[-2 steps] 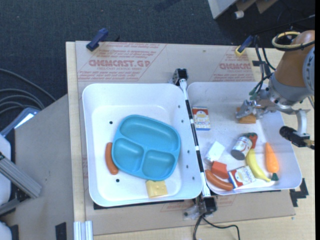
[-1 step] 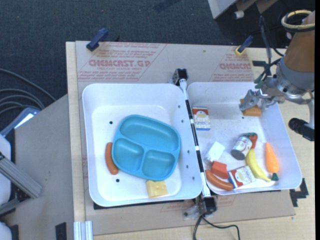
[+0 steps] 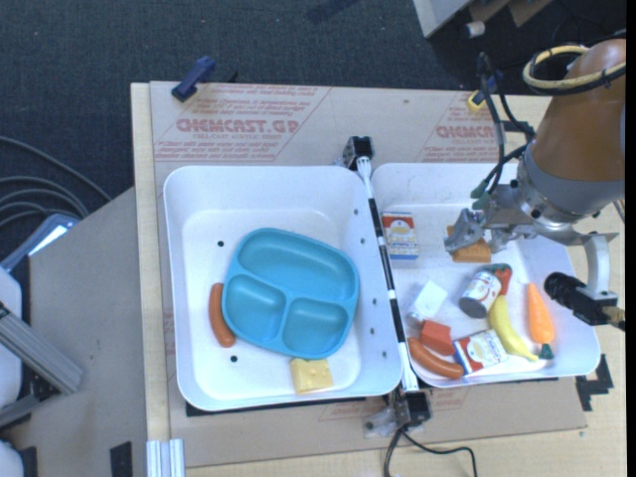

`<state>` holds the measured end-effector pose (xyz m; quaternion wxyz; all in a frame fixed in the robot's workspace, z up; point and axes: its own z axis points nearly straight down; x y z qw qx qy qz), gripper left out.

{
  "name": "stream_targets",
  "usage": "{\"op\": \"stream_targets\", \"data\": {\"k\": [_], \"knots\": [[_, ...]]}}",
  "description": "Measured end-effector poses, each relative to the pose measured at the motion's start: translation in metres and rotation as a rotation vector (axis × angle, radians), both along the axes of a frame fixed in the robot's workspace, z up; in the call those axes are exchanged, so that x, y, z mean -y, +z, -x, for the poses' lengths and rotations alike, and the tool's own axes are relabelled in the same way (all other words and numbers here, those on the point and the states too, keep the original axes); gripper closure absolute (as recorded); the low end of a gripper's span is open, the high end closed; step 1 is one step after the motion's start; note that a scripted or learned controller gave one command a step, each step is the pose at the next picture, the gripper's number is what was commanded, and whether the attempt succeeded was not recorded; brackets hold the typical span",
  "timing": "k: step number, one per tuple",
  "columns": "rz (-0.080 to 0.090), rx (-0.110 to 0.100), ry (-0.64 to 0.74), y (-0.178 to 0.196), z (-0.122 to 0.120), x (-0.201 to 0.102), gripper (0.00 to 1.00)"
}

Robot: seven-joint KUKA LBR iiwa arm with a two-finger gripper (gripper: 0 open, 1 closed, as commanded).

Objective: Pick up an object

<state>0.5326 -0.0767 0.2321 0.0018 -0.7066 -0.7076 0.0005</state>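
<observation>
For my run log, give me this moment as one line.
gripper: low in right bin | at orange piece | grasp unconfirmed | blue tray: left bin

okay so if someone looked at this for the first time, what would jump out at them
Probably the big blue divided plate in the middle of the left bin. Next, the colourful clutter in the right bin: a banana, a carrot and a can, with the gripper hovering above.

Bright, even light; soft shadows, slight blur

Grey arm (image 3: pixel 571 172) with orange band; black cables; metal gripper (image 3: pixel 465 233).
</observation>
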Motion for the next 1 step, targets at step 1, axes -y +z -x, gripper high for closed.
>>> {"op": "stream_targets", "data": {"k": [1], "knots": [[0.0,-0.001,0.0,-0.0011,0.0335,-0.0725,1.0]]}}
